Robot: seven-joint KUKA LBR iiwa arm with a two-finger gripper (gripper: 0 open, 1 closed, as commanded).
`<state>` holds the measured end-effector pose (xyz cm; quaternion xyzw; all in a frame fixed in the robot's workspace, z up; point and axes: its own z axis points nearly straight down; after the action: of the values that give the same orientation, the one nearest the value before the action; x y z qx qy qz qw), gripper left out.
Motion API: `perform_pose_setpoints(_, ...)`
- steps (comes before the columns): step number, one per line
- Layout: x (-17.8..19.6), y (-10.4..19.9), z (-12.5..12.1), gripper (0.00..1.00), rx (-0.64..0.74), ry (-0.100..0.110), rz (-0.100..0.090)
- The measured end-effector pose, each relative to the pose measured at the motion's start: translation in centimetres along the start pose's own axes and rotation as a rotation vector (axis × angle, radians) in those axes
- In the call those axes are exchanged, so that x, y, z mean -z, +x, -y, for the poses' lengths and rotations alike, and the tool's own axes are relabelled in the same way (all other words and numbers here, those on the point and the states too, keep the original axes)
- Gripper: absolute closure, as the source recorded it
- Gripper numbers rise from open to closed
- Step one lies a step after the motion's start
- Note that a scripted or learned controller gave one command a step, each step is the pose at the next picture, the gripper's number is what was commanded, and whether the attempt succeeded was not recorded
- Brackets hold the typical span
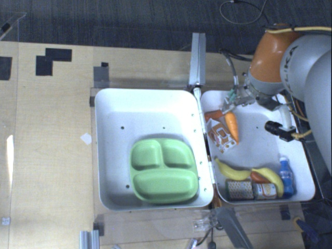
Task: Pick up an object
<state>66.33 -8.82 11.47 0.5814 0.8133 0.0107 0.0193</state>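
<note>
Two shallow white bins sit side by side on the pale wooden bench (52,154); we see the left-hand white bin (111,139) holding a light green plastic tray with three compartments (163,170), lying flat toward the near side of that bin; the right-hand white bin (259,139) holds all the small objects. We find an orange carrot (232,127) at the far left of that bin, lying on a small orange-and-white printed packet (221,136) that rests against the bin's left wall; a yellow banana (249,174) curves along the near part of the bin, with a red-topped item just beside it that we cannot identify; a grey textured can lying on its side (239,190) and a red-labelled can (266,191) rest against the near wall, touching one another; a blue plastic bottle (285,178) lies at the near right corner, just beside the banana's end. We see the grey arm with its orange band (270,56) reaching in from the right, and the two-finger gripper (232,101) low over the far left corner of the right-hand bin, just beyond the carrot's far tip; the gripper is small and partly blurred, so we cannot tell how it is set, and we see no object lifted.
</note>
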Motion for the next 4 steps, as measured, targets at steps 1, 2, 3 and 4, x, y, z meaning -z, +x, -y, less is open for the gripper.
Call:
perform_pose_setpoints(1,0.0,0.0,0.0,0.0,0.0,0.0,0.0)
perform_pose_setpoints(2,-2.6,-2.0,1.9,0.0,0.097,0.03,-0.017)
perform_pose_setpoints(3,-1.3,-1.9,1.5,1.0,0.098,0.022,-0.015)
perform_pose_setpoints(4,10.1,3.6,0.2,1.0,0.153,0.03,-0.018)
